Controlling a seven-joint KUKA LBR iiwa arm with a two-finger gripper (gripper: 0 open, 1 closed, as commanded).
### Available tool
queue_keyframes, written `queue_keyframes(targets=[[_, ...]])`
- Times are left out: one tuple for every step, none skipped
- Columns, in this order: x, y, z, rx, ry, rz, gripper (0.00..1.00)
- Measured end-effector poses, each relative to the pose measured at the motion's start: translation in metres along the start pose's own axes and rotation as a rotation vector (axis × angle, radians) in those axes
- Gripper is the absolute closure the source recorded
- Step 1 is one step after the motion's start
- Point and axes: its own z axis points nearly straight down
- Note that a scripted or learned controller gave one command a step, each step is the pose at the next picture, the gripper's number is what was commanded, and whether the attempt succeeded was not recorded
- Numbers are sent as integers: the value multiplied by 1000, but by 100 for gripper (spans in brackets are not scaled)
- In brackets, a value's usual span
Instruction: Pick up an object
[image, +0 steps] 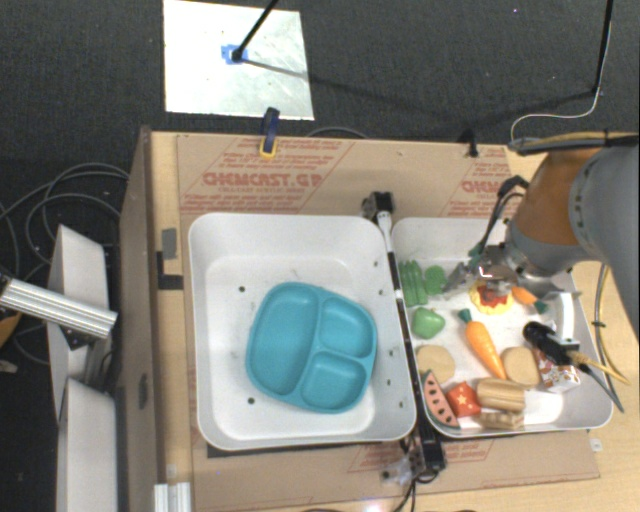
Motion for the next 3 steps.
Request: queue_keyframes(targets=[[-71,-35,-58,14,2,12,0],[-32,-58,-14,22,9,3,0],[26,-80,-31,18,8,1,0]])
